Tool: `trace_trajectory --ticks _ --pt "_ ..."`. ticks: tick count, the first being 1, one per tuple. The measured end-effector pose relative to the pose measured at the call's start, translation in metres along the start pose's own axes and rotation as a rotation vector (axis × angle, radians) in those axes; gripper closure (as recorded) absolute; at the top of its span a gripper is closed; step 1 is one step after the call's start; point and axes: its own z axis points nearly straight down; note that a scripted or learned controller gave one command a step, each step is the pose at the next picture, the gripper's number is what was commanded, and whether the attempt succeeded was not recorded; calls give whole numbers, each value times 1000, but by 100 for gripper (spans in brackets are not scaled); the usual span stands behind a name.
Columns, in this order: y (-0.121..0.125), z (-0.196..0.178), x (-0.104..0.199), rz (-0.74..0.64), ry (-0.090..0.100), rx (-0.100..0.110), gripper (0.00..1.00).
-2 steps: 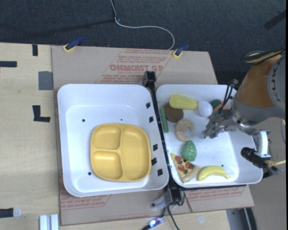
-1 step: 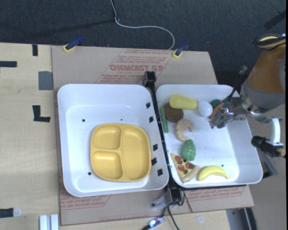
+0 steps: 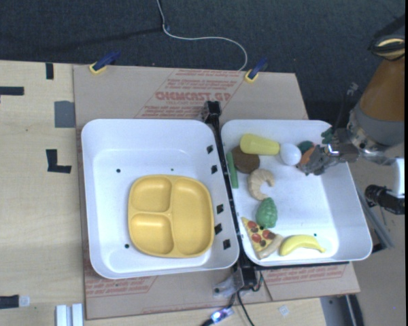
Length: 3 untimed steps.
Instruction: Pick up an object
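- The table point(image 3: 27, 182) is pale wood-toned board with black tape marks, and a brown cardboard sheet point(image 3: 183, 94) with red print lies under 2 shallow white bins.
- The left bin point(image 3: 102, 141) is smooth glossy plastic and holds a matte yellow plate point(image 3: 171, 216) with rounded corners and 3 compartments.
- The right bin point(image 3: 326, 202) holds toy food: a yellow corn cob point(image 3: 259, 145), a brown round piece point(image 3: 245, 161), a white ball point(image 3: 290, 155), a beige croissant point(image 3: 262, 183), a bumpy green vegetable point(image 3: 266, 212), a pizza slice point(image 3: 259, 235) and a curved yellow banana point(image 3: 301, 244).
- A thin green stick point(image 3: 232, 170) lies along the bin's left wall.
- The tool point(image 3: 315, 160) is low over the bin's upper right corner, just right of the white ball.
- A small orange and green piece point(image 3: 306, 151) sits at the tool's tips; whether the tool is gripping it, open or closed cannot be told.
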Motion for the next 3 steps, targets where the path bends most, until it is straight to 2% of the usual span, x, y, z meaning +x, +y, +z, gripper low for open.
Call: trace_trajectory --ticks 1,3 --pt "13 5 52 -5 2 3 100" --pt "56 21 144 -5 1 3 100"
